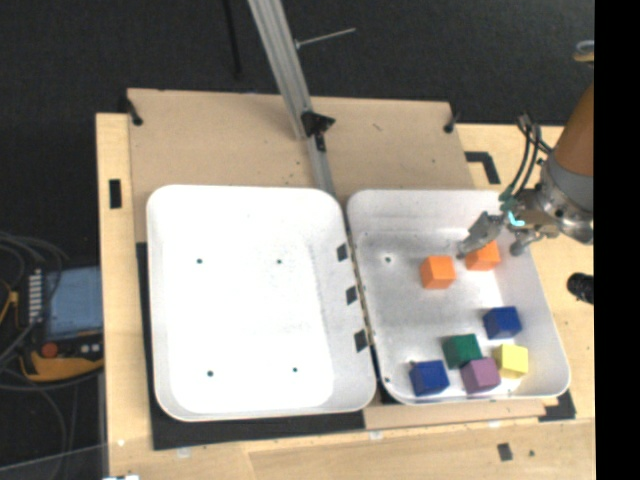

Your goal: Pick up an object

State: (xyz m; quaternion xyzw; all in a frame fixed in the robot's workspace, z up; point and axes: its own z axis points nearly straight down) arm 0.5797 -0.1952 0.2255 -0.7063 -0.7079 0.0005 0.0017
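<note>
Several small cubes lie in the right bin (400, 218). One orange cube (437, 271) sits near the middle, and a second orange cube (485, 258) lies just right of it. My gripper (499, 238) reaches in from the right and hovers at the upper edge of that second orange cube. Its fingers (478, 235) are spread open, and no cube is gripped between them. Toward the front of the bin lie two blue cubes (502, 322) (429, 377), a green cube (462, 349), a purple cube (481, 374) and a yellow cube (513, 359).
The left bin (170, 268) stands beside the right one on the wooden bench. A slanted metal post (285, 58) rises behind the two bins. Cables and a blue box (70, 303) lie off the bench at the left.
</note>
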